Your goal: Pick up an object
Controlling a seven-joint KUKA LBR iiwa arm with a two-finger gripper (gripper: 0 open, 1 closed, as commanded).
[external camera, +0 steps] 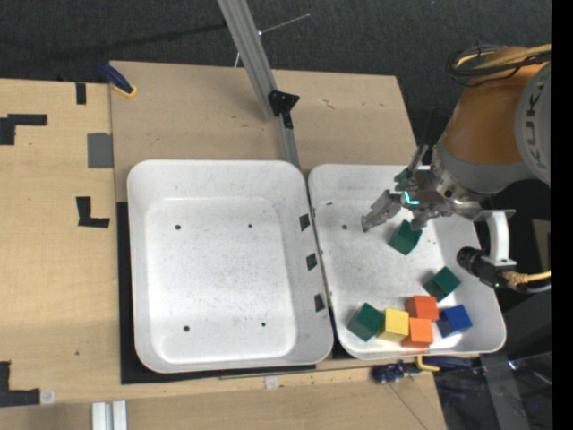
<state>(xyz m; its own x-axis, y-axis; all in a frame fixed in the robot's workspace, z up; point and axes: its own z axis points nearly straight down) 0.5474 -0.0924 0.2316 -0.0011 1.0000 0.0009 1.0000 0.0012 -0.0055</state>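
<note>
Over the right bin point(333, 240), the tool point(400, 213) hangs low w/ its 2 fingers spread apart; 1 finger point(380, 211) points out to the left, the other sits nearer a dark green block point(406, 238). That block lies just below the fingertips, slightly tilted on the bin floor, apart from the rest. Can't tell whether the nearer finger touches it or just hovers above. Nothing sits between the fingers, so the tool is released and carrying nothing.

Other candidates sit toward the bin's near-right corner: a 2nd green block point(442, 283) alone, then a tight cluster w/ a green block point(365, 320), yellow block point(396, 322), 2 orange blocks point(421, 319) and a blue block point(455, 318), touching or nearly so. The left bin point(143, 204) on the surface shows bare white floor.

Progress, as I judge it: approach stage at most, no grasp made. Left to do: centre the fingers around the lone dark green block, drop, close, lift clear. The tilt could let it slip from a closing pinch.
</note>
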